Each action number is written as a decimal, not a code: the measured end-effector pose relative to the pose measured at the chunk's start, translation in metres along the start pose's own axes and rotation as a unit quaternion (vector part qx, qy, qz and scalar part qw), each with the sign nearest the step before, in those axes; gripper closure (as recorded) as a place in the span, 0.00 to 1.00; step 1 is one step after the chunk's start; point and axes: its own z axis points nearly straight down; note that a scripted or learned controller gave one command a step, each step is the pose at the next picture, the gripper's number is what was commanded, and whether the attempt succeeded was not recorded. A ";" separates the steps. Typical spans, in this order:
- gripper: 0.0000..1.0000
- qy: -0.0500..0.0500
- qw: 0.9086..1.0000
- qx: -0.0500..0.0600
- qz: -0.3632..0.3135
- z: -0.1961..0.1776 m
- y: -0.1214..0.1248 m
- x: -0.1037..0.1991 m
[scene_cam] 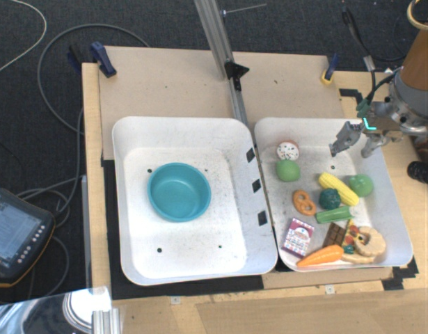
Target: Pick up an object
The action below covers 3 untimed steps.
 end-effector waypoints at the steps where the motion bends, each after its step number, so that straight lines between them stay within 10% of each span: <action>1: 0.00 0.000 1.000 -0.003 0.000 -0.003 0.001 0.000; 3: 0.00 0.001 1.000 0.002 0.001 0.115 -0.006 0.013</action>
